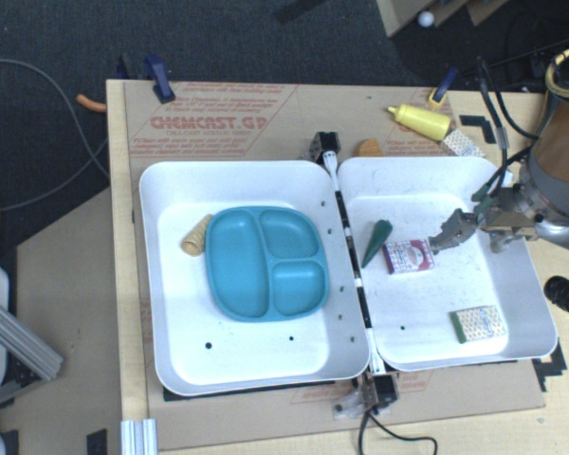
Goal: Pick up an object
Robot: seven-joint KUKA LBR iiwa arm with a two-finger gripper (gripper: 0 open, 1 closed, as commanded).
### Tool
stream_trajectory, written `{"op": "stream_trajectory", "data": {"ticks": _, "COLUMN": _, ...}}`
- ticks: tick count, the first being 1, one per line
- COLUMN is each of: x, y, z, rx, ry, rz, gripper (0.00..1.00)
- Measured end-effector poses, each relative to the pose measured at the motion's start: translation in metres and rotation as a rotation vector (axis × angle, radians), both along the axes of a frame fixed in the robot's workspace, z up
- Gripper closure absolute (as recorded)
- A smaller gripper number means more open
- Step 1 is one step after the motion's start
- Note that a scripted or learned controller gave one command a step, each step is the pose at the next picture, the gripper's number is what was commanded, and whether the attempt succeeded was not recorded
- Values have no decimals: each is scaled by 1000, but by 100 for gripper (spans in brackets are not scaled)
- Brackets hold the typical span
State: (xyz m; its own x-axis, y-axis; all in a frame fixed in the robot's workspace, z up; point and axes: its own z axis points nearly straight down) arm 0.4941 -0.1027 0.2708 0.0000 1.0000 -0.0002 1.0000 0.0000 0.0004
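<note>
Claw just beside pink packet, right bin

Teal tray, 2 white bins (green-speckled pad).

grey arm, orange band, metal tool

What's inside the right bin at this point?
The right bin holds a green piece near its left wall, a pink packet beside it, and a patterned block toward the front. The gripper hangs over the bin by the packet; whatever lies under it is covered.
</note>
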Motion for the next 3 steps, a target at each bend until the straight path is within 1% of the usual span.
{"op": "stream_trajectory", "data": {"ticks": 1, "x": 32, "y": -7, "z": -144, "rx": 1, "ry": 3, "rz": -1, "gripper": 0}}
{"op": "stream_trajectory", "data": {"ticks": 2, "x": 69, "y": -3, "z": -187, "rx": 0, "ry": 0, "rz": 0, "gripper": 0}}
{"op": "stream_trajectory", "data": {"ticks": 3, "x": 69, "y": -3, "z": -177, "rx": 0, "ry": -2, "rz": -1, "gripper": 100}}
